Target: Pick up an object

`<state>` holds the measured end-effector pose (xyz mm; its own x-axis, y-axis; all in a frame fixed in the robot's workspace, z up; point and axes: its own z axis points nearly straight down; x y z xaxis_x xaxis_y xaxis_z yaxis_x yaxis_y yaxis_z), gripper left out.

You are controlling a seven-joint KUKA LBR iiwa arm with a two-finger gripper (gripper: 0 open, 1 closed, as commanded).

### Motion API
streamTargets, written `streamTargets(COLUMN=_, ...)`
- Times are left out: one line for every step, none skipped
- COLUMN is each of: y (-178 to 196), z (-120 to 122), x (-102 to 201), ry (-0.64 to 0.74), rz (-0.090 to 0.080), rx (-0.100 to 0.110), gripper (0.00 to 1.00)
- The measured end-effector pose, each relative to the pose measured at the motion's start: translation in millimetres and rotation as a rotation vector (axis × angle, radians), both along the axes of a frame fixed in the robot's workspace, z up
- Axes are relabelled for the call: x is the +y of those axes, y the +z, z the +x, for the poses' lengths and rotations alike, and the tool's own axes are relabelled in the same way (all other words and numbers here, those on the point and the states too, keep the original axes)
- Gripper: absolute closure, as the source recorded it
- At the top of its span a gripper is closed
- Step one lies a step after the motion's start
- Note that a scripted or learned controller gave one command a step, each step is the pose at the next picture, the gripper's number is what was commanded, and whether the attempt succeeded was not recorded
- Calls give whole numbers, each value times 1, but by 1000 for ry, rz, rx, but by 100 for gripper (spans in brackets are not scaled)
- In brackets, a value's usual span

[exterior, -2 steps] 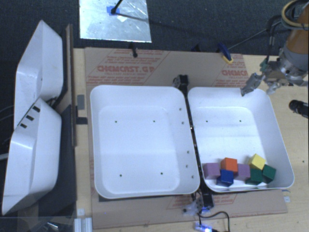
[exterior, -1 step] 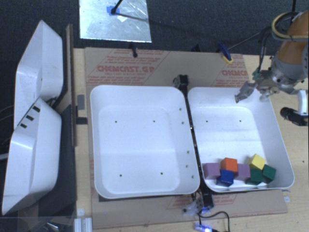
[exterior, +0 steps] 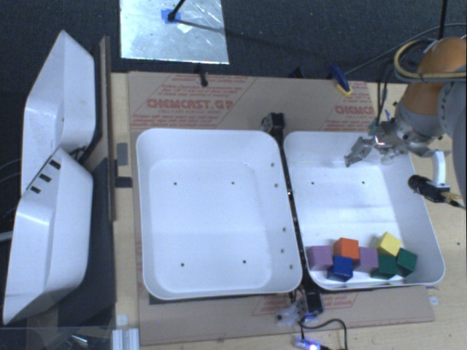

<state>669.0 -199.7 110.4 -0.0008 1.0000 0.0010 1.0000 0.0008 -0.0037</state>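
Several small blocks lie clustered at the near edge of the right bin [exterior: 365,195]: a purple block [exterior: 319,257], an orange block [exterior: 346,249], a blue block [exterior: 341,268], a pale purple block [exterior: 367,258], a yellow block [exterior: 390,243] and a green block [exterior: 396,263]. My gripper [exterior: 360,152] hangs over the far part of the right bin, well away from the blocks. Its fingers [exterior: 356,154] point left and stand apart with nothing between them.
The left bin [exterior: 211,210] sits beside the right one, with a black divider clamp [exterior: 276,121] between them at the far side. White moulded covers [exterior: 51,181] stand at the far left. A metal sheet [exterior: 174,19] lies beyond the bins.
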Motion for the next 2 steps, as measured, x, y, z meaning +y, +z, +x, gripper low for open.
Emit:
streamTargets(y=-24, z=0, x=0, ry=1, rz=-1, rx=-4, gripper=0)
streamTargets(y=-12, z=1, x=0, ry=2, rz=-2, rx=-7, gripper=100)
